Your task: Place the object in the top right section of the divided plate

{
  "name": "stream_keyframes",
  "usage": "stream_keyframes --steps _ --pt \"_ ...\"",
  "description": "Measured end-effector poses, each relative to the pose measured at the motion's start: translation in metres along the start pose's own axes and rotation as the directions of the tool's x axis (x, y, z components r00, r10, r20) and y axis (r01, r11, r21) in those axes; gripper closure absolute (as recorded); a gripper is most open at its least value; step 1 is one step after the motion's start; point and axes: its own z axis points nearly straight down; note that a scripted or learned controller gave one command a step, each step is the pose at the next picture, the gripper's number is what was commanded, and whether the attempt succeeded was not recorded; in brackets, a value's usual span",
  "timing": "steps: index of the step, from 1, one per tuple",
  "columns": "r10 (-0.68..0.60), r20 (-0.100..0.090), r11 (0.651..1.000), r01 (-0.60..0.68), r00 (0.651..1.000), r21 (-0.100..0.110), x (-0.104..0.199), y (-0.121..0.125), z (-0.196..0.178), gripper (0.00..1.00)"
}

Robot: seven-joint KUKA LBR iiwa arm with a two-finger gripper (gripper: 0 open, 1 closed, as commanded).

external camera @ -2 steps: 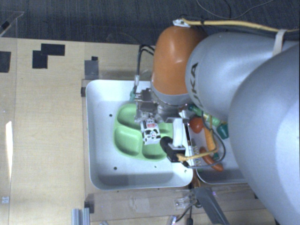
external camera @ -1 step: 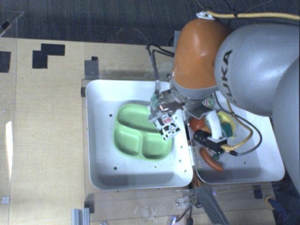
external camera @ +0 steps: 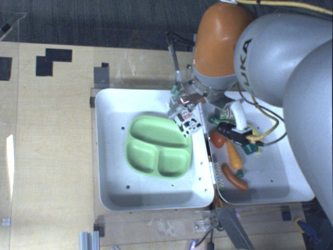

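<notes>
Fingers [external camera: 186, 120], spread unclear, at the green divided plate's [external camera: 156, 147] upper right edge, arm overhead.

Bright, even overhead light; soft shadow under the green plate [external camera: 158, 146], mild glare on the white bin [external camera: 112, 139], arm [external camera: 276, 72] at upper right slightly blurred

Pale wood bench [external camera: 47, 155] bears two white bins [external camera: 106, 186] [external camera: 270, 189] side by side

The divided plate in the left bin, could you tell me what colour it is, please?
Light green: the divided plate shows best in the camera view.
</notes>
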Motion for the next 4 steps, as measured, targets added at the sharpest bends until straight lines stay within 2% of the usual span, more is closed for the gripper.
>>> stream_keyframes --steps 1,2,3,4 --pt "-0.037 -0.002 0.999 0.037 0.999 0.002 0.062 -0.029 0.015 1.00" --pt "-0.233 -0.001 0.972 0.233 0.972 0.000 0.026 -0.009 -0.005 1.00" --pt "-0.323 -0.002 0.947 0.323 0.947 0.001 0.064 -0.046 0.023 1.00" --pt "-0.268 -0.002 0.964 0.268 0.964 0.000 0.063 -0.063 0.011 1.00"
